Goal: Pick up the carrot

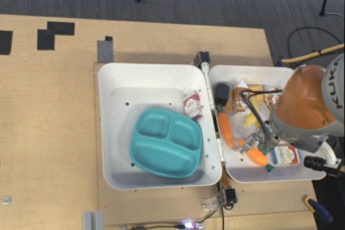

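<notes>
Arm enters from 3 o'clock, orange band over the right bin (pixel 237 178). Gripper (pixel 257 144) low in that bin, near its 6 o'clock wall; finger state: cannot tell. One carrot (pixel 225 130) lies at the bin's 9 o'clock side, apart from the gripper. Second carrot (pixel 259 157) just beside the gripper tip. Left bin (pixel 108 116) holds a teal divided plate (pixel 166 143) and a small packet (pixel 192 105) at 1 o'clock.
</notes>
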### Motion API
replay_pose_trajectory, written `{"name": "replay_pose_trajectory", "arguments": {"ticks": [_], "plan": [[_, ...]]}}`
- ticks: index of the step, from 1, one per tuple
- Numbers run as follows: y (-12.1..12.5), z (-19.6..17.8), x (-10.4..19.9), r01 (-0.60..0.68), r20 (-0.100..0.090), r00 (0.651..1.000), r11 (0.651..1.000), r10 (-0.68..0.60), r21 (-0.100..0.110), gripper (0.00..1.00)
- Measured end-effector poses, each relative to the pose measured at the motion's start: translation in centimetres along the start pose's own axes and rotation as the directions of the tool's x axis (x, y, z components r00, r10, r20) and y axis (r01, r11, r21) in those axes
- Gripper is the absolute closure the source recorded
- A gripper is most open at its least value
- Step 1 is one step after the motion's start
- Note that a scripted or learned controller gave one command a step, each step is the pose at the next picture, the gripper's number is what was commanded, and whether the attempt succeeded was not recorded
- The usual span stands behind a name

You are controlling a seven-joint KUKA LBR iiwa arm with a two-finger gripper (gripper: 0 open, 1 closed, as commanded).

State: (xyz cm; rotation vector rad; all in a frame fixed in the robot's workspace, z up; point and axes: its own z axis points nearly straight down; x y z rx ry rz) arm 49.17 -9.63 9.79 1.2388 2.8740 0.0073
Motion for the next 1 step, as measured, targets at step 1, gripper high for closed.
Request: {"name": "replay_pose_trajectory", "arguments": {"ticks": [1], "plan": [[5.48,-8.74,6.16,-0.047,-0.006,0.999,0.999,0.047,0.004,1.00]]}}
